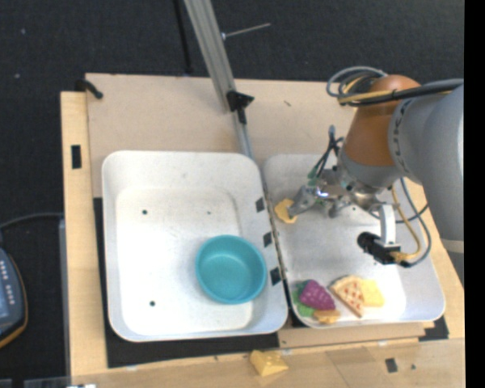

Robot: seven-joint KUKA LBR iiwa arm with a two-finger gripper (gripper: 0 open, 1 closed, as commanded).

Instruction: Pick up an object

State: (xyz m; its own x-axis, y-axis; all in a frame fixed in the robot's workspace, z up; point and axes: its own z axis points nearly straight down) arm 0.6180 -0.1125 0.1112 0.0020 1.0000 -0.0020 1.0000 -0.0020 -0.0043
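My gripper (301, 204) hangs low over the left side of the right bin (420, 297), reaching in from the right under the orange wrist band. A small yellow piece (284, 210) lies right at its tip, against the bin's left wall. I cannot see whether the piece is between the gripper's tips or only beside them. At the front of the same bin lie a magenta and green toy (315, 296), an orange waffle-like wedge (350, 294), a yellow block (373, 293) and a small orange bit (327, 317).
A teal bowl (226, 268) sits in the left bin (129, 217), near its front right corner. A slanted metal pole (214, 51) rises behind the bins. A yellow wedge (267, 364) lies on the bench in front of them. Cables loop off the wrist.
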